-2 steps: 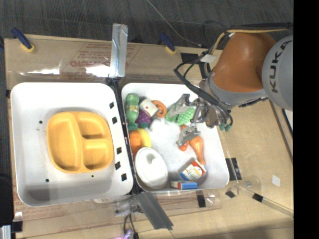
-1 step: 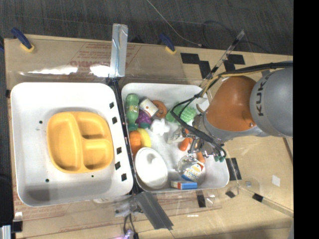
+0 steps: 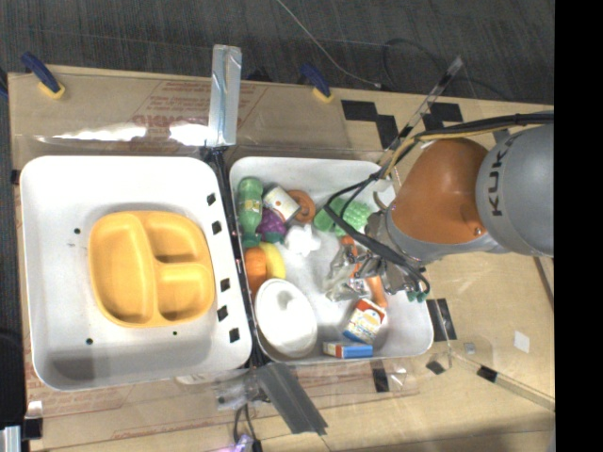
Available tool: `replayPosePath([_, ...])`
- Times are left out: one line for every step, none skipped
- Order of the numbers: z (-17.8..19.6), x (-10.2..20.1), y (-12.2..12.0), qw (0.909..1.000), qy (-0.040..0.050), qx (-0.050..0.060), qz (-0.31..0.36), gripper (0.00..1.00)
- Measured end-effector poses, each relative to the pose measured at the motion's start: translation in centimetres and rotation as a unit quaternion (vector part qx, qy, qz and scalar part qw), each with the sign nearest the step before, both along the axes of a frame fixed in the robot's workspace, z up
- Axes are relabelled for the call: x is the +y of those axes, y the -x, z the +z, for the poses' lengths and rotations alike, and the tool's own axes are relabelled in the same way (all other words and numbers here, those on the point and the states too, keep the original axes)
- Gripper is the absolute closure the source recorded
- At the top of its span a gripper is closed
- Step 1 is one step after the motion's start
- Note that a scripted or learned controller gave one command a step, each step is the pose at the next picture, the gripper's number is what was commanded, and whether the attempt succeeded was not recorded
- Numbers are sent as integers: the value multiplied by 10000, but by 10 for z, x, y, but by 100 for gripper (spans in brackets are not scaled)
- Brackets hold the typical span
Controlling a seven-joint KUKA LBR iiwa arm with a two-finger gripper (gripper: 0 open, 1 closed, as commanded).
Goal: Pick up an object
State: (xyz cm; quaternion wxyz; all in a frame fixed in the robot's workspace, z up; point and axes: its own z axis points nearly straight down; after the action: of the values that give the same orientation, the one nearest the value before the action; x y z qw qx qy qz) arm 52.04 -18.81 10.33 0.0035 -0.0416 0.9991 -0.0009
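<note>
Low in the right bin (image 3: pixel 283 169), end effector (image 3: pixel 350 276) among crowded toys; grip state impossible to tell. Nearest candidate: small carton (image 3: pixel 364 322), just beside. Risk of catching two items, nudging the white bowl (image 3: pixel 285 316), or closing on nothing.

The grey arm (image 3: pixel 471 201) is reaching into the right bin (image 3: pixel 311 169) among small toys, while a yellow tray (image 3: pixel 151 265) is lying in the left bin (image 3: pixel 47 252).
</note>
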Motion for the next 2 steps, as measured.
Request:
replayPosePath([88,22,-14,9998,3,-12,-188,100])
replayPosePath([134,-18,-44,9823,-8,15,-1872,100])
